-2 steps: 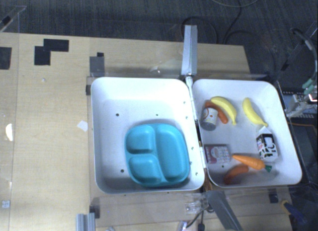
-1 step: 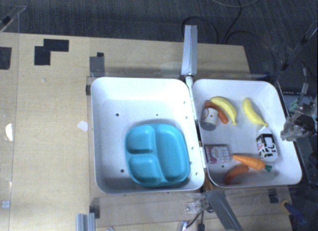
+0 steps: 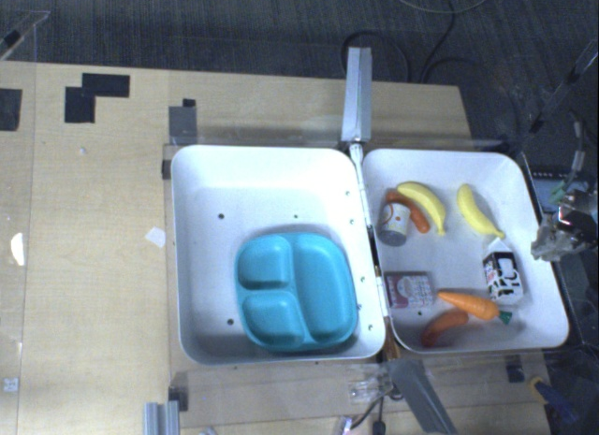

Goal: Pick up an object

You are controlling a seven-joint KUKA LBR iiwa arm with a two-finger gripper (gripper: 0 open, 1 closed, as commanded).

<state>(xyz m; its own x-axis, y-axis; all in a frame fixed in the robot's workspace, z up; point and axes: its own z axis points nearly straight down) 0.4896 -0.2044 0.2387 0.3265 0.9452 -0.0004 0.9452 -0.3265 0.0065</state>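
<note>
The right bin holds several small items. Two yellow bananas lie near its back. A grey can rests by the left wall, with an orange-red piece beside it. Toward the front lie a maroon packet, an orange carrot, a red-brown sausage and a black-and-white carton. My gripper shows at the picture's right edge, by the right rim of this bin, just right of the carton and apart from every item.
The left bin holds a blue divided plate in its front half. A metal post stands behind the divider between the bins. Cables lie on the dark floor beyond the bench.
</note>
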